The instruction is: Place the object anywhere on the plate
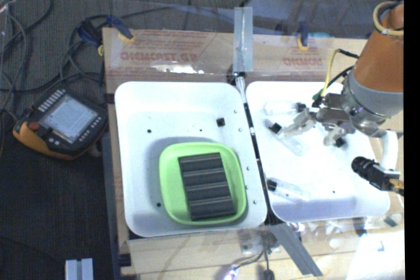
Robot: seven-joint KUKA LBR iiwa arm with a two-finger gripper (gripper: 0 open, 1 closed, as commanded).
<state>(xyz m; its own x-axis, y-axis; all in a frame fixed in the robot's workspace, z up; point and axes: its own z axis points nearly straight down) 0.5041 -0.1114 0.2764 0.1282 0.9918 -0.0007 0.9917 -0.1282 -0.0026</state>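
1. So the dark ridged block (pixel 207 185) was lying flat on the green plate (pixel 167 170) in the left bin (pixel 131 115), prob already where the task wanted it.
2. Handling guess: it looked stiff and blocky, w/ grooves running across the top, maybe rubbery or plastic, not fragile. Weight I couldn't judge, prob light-ish. If you needed to grab it, I'd have pinched across the short sides, fingers parallel to the ridges, so the grooves gave some bite.
3. The gripper (pixel 308 118) was over in the right bin (pixel 341 200), low near the back, well apart from the plate. The arm (pixel 384 69) came in from the right w/ its orange band up top.
4. Fingers: looked spread apart to me, nothing between them afaict. They sat just beside some clear plastic-looking bits (pixel 289 138); touching or not, couldn't tell.
5. Also a small dark piece (pixel 221 121) in the left bin near the divider, apart from the plate. Pendant (pixel 62 121) lay on the floor left of the desk.
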